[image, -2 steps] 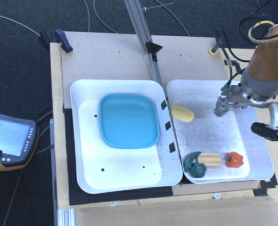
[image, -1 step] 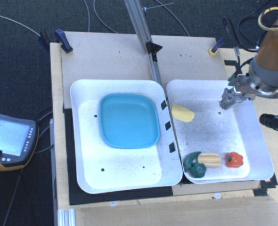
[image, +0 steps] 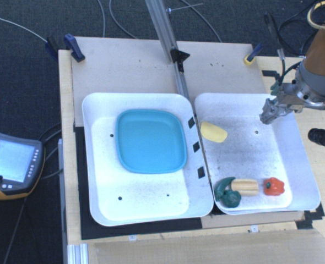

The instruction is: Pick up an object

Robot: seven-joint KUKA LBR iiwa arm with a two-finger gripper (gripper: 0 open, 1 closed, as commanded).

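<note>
Yellow object (image: 214,132) in speckled right bin (image: 294,164) — pincer (image: 268,114) grip unclear, dark carpet, cables.

Blue plate (image: 151,141); yellow lump (image: 213,132); red pepper (image: 273,186); white, grey-speckled bins (image: 99,164).

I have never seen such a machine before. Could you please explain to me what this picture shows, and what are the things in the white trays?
One camera looks down at a slant on a bench. A robot arm reaches in from the right; its hand hangs over the far part of the right bin. I see nothing between its fingers. The left bin holds a blue square plate. In the right bin lie a pale yellow piece near the divider and, along the near edge, a dark green toy, a tan stick-like piece and a red toy vegetable.
</note>
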